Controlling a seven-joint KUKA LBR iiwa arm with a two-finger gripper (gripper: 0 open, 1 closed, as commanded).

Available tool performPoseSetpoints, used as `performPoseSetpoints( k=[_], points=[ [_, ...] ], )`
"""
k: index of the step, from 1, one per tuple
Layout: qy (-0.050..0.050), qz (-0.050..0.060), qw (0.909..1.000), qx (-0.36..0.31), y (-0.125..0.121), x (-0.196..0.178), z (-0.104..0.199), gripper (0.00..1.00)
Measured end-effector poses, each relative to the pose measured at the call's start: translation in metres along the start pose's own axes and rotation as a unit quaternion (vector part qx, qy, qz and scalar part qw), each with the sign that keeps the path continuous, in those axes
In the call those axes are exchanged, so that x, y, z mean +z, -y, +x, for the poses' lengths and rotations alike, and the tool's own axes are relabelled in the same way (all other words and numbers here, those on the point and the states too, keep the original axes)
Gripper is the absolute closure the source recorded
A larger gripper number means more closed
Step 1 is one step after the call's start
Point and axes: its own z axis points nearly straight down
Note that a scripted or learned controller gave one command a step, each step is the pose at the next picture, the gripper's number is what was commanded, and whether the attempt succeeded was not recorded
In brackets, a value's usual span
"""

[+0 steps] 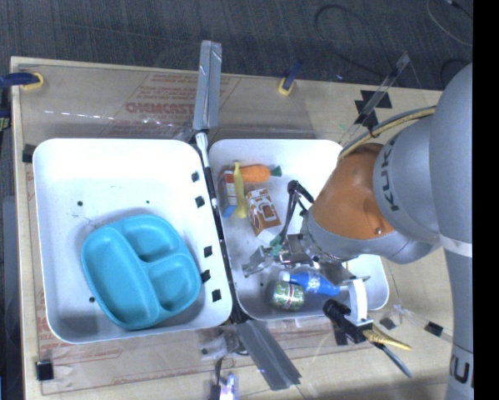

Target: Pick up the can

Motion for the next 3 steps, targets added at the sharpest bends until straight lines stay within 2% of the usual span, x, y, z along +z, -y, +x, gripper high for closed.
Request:
performPoseSetpoints(
  k=[1, 2, 3],
  points=[
    [0.001, -0.002, 0.9997, -0.024, -0.003, -0.122, 0.049, 0.00],
    [0.000, 0.000, 0.9979, -0.064, 0.001, -0.028, 0.000, 0.00],
    [0.001, -0.002, 0.9938, -0.111, 0.000, -0.074, -0.016, 0.00]
  ],
)
